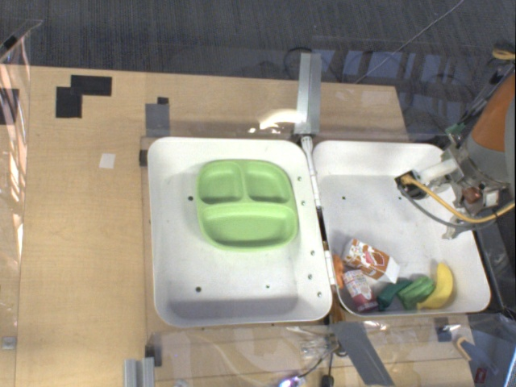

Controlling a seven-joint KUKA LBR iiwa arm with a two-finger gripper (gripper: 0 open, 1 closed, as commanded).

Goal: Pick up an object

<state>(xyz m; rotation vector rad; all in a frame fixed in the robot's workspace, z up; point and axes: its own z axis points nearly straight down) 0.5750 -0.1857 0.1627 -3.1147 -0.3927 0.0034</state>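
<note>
Pale wooden bench (81,240), dark grey carpet (201,14) behind it

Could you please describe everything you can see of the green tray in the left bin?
The green tray is a light green, rounded-rectangle dish that looks like matte plastic. It has three compartments: two smaller ones side by side along the far edge and one wide one along the near edge, split by raised ridges. It lies flat, right side up, roughly centred in the left bin, resting on the bin's floor. Its compartments hold nothing, and nothing else touches it.
</note>
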